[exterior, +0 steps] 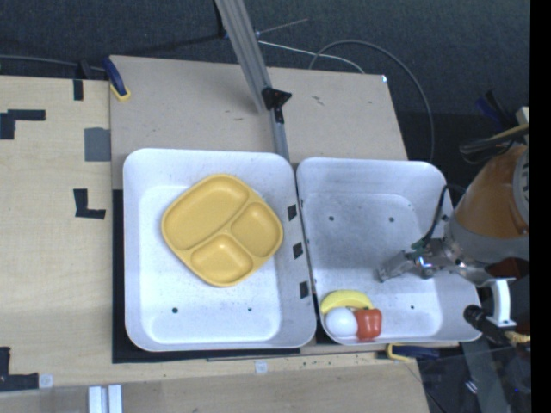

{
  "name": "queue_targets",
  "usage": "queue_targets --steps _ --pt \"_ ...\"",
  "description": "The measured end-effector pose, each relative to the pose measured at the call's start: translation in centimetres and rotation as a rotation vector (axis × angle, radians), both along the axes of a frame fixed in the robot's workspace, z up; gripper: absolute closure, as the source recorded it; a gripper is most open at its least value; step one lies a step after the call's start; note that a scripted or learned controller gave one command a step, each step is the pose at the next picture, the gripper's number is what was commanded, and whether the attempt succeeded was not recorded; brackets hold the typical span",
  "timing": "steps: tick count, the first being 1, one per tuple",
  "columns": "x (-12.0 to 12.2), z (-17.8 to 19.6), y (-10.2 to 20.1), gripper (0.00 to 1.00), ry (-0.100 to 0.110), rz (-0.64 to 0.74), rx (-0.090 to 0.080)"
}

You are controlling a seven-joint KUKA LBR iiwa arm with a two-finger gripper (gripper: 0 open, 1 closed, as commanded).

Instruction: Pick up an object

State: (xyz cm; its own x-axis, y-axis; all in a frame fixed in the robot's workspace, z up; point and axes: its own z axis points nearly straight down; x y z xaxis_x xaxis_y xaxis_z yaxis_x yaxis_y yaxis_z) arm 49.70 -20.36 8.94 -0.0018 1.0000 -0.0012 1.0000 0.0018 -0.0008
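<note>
Now hand (385, 272) low in right bin (430, 179) (grip state unclear), apart from red obj (368, 323) nr front wall.

Even, fairly bright overhead light washes the white bins (207, 334) toward glare, shadows are soft, and the whole frame is slightly blurred.

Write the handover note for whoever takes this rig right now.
End effector: low inside the right white bin, pointing left, nothing between its fingers.
Things: yellow banana-shaped toy, white egg-shaped ball and red pepper-shaped toy clustered at the right bin's near-left corner, below the end effector. Yellow three-compartment plastic plate lies in the left white bin.
Done: nothing picked.
Left: close on one object and lift it.
</note>
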Motion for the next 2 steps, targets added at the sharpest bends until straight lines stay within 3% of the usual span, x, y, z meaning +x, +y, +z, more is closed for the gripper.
queue_targets --steps 1,2 --pt "0.0 1.0 0.1 1.0 0.0 0.0 0.001" --pt "0.0 7.2 -0.4 1.0 -0.005 0.0 -0.001"
